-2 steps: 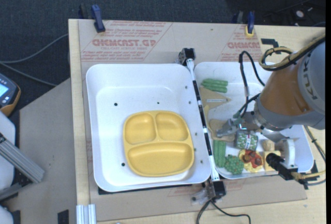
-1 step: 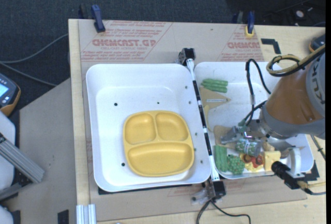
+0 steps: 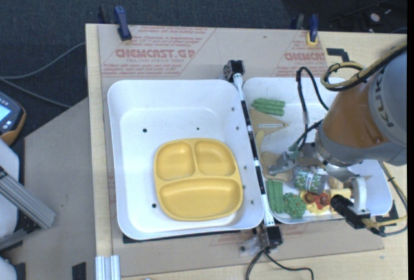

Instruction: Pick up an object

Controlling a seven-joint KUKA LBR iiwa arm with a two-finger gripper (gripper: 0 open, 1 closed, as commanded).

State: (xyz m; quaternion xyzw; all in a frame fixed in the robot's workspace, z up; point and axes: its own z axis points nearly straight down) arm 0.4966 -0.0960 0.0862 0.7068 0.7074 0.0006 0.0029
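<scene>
- In the right bin, the arm is down among the clutter, so I'd call this the reach/grasp step of the pick, not the lift.
- Landmark for everything below: the black divider strip between the two bins.
- Gripper sits just right of the strip, at about the strip's lower third, low over the pile.
- Gripper state: cannot tell. The metal parts blur into the objects under them, and nothing is clearly pinched.
- Candidate targets, all right of the strip:
  - green ridged piece near the strip's upper part, well apart from the gripper
  - flat tan piece just below that one
  - green pod-like piece just beside the strip's lower end
  - green broccoli-like lump next to it, very near the gripper
  - small red and yellow bits further right, partly hidden by the wrist
- Left of the strip: yellow divided plate in the left bin, not involved.
- Arm pose: comes in from the right, orange band above the wrist, wrist pitched down toward the strip's lower half; cables loop over the bin's far side.
- Next move, my read: confirm something is actually between the tips, then lift straight up clear of the bin wall. The pile is tight, so expect a neighbour to get dragged or a miss.
</scene>
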